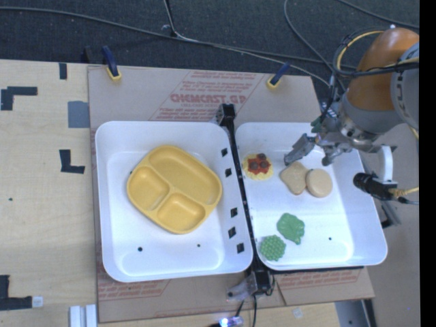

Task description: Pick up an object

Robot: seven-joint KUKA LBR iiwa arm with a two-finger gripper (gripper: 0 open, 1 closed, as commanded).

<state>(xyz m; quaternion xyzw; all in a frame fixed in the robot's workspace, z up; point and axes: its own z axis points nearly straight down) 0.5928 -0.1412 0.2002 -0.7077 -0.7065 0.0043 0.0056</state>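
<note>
Hovered open-fingered, the grey two-finger hand [315, 151], just above two tan cookie-shaped toys [306, 180] lying in the right white bin [340, 251]. Gripped nothing. Approach step, apparently; next called for descent astride one, then closing.

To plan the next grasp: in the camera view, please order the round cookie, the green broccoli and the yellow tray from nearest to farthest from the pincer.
1. Round cookie, just below the pincer, right bin.
2. Broccoli, lower in the right bin.
3. Yellow tray, in the left bin.
</note>
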